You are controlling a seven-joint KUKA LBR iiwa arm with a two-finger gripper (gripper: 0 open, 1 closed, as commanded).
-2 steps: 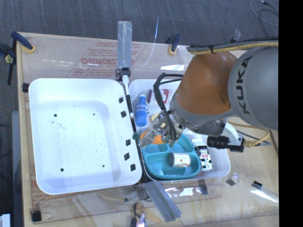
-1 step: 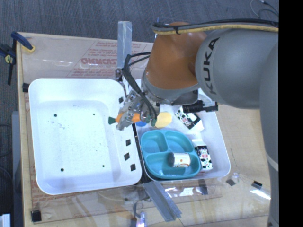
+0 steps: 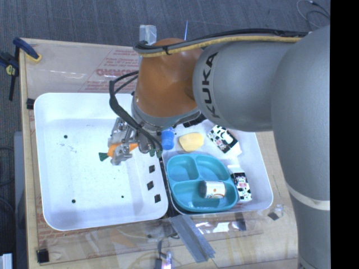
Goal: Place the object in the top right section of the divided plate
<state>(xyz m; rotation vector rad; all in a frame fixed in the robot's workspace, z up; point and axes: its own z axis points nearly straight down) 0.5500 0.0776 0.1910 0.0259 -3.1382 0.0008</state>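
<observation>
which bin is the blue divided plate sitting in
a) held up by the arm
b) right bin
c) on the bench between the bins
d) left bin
b) the blue divided plate rests in the right bin, beside a yellow object, with a small can-like object lying in its lower section.

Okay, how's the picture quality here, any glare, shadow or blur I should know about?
Camera view: lighting is even and soft; the big grey arm looms close and blocks much of the right white bin; faint sheen on the clear plastic sheet; the gripper and the small orange-and-green object by it look slightly soft; the blue divided plate reads sharply.
</observation>
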